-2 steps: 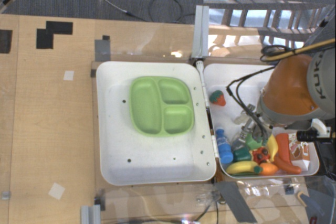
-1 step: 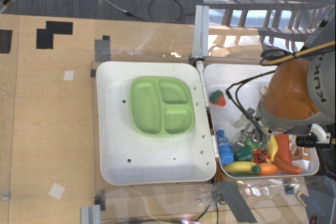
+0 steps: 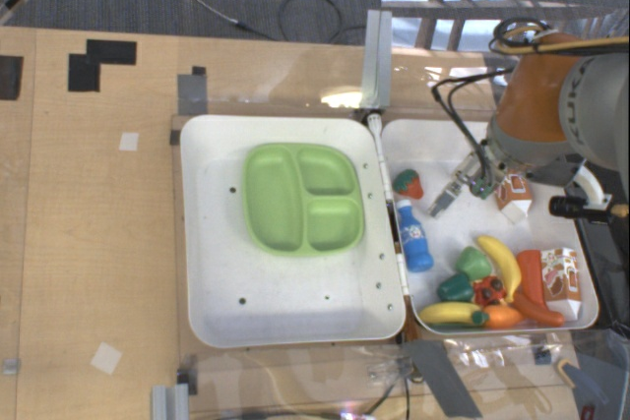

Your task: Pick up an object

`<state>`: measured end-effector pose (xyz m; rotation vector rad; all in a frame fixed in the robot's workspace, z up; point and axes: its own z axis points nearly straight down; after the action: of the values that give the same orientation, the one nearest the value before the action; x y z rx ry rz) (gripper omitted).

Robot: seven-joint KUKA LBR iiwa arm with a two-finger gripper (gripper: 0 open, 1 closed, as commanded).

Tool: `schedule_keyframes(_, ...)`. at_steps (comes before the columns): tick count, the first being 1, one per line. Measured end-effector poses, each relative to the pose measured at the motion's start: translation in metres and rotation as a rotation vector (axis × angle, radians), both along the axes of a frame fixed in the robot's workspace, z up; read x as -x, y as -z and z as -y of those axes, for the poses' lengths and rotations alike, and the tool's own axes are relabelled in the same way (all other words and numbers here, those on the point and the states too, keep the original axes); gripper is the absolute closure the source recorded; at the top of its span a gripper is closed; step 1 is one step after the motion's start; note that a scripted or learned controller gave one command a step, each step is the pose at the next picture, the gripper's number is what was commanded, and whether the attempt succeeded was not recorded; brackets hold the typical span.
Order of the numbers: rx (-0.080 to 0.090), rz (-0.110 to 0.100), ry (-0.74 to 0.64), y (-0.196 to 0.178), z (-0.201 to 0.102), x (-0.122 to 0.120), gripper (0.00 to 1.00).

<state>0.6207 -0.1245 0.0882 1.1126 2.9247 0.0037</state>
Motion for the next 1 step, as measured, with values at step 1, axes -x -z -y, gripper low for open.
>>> schedule_keyframes(1, 0.001, -0.003, 0.068, -0.0009, 0.0506, 0.058, 0.0)
